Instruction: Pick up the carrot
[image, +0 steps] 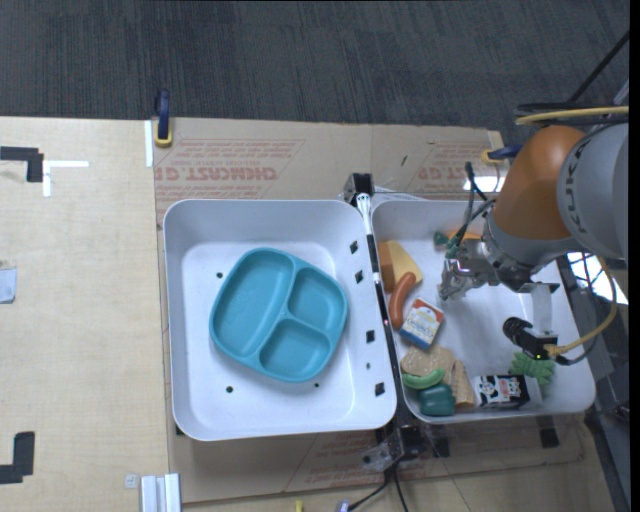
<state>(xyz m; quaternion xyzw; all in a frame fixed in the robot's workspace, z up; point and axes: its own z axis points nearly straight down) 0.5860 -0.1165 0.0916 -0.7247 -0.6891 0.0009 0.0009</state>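
Note:
The carrot (452, 238), a small orange piece with a green top, lies near the back of the right bin (560, 400), partly hidden by the arm's wrist. My gripper (452, 281) hangs over that bin's bare floor, just in front of the carrot and to the right of the yellow cheese wedge (399, 263). Whether the carrot touches the gripper is unclear from this angle.
Along the right bin's left side lie a red sausage (402, 297), a small carton (422, 325), a sandwich (424, 367) and a green piece (437, 401). A milk carton (500, 390) and broccoli (533, 365) sit at its front right. The left bin (190, 400) holds a blue divided plate (280, 315).

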